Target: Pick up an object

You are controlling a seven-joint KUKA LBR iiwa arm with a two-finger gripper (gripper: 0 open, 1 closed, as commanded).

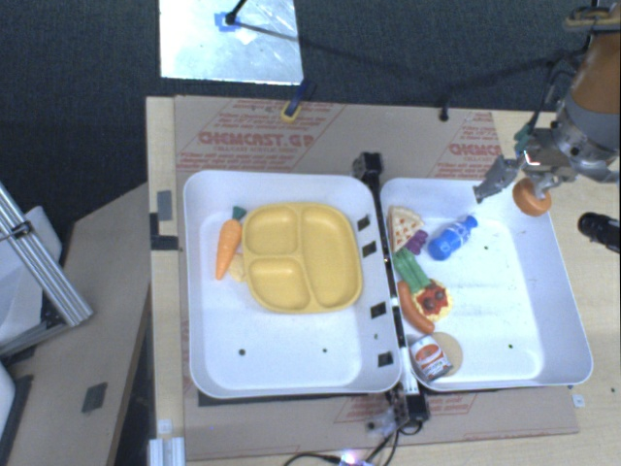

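Observation:
My gripper (pixel 509 190) hangs over the far right corner of the right bin (pixel 524 299), on the grey arm with the orange band (pixel 594 85). A small orange ball (pixel 533 198) sits right under the gripper's right side, at the bin's far rim; I cannot make out whether it is held. Further left in the same bin lie a blue bottle (pixel 450 238), a pizza slice (pixel 405 226), a purple piece (pixel 417 244), a green vegetable (pixel 411 270), a red-and-yellow toy food (pixel 430 301) and a small can (pixel 432 358).
The left bin (pixel 209 348) holds a yellow divided plate (pixel 296 257) and a carrot (pixel 226 249) beside it. A black divider (pixel 385 270) runs between the bins. A shiny sheet (pixel 231 25) lies beyond the bench.

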